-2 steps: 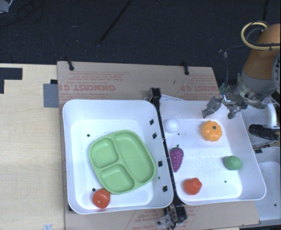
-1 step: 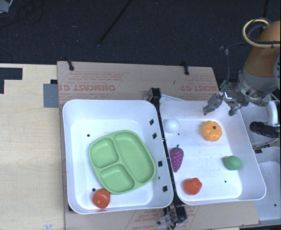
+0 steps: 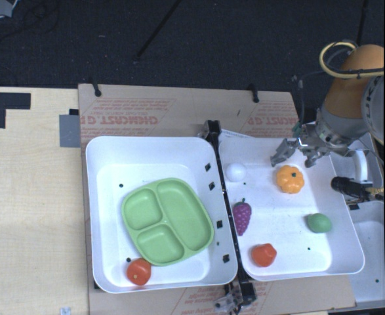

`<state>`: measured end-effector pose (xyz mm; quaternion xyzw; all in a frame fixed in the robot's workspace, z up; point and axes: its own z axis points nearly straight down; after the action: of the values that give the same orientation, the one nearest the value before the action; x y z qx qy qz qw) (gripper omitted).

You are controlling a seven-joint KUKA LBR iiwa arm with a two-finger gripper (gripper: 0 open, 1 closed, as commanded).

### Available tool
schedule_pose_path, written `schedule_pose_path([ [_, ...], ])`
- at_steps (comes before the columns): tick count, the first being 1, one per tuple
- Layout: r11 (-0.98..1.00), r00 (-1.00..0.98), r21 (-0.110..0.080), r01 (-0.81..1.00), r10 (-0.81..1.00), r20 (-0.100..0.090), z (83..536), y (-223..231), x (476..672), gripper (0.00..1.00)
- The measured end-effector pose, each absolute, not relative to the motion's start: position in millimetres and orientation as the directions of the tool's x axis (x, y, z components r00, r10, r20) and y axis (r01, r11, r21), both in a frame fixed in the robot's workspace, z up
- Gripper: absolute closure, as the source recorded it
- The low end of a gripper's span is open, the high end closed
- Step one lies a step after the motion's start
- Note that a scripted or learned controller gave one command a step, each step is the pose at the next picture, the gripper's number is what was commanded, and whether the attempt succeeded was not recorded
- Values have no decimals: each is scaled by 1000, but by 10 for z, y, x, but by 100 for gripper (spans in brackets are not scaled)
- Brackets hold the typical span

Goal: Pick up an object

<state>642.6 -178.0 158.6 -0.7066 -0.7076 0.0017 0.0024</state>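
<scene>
My gripper point(image 3: 297, 157) hangs over the back of the right bin point(image 3: 346, 261), open, with nothing between its spread fingers. Just below and in front of it lies an orange pumpkin-shaped toy point(image 3: 290, 179), apart from the fingertips. The same bin also holds a white ball point(image 3: 235, 172) near the divider, a purple bunch of grapes point(image 3: 243, 216), a green rounded piece point(image 3: 319, 223) at the right and a red fruit point(image 3: 263, 254) at the front.
The left bin point(image 3: 103, 169) holds a light green divided plate point(image 3: 166, 220) and a red tomato point(image 3: 138, 272) at its front corner. A black divider point(image 3: 220, 195) runs between the bins. The arm comes in from the upper right.
</scene>
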Motion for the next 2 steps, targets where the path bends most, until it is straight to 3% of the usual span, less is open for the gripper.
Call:
schedule_pose_path([
  [1,0,0,-6,1000,1000,1,1025,-1869,6432,0],
  [2,3,-3,-4,1000,1000,1,871,-1854,6433,0],
])
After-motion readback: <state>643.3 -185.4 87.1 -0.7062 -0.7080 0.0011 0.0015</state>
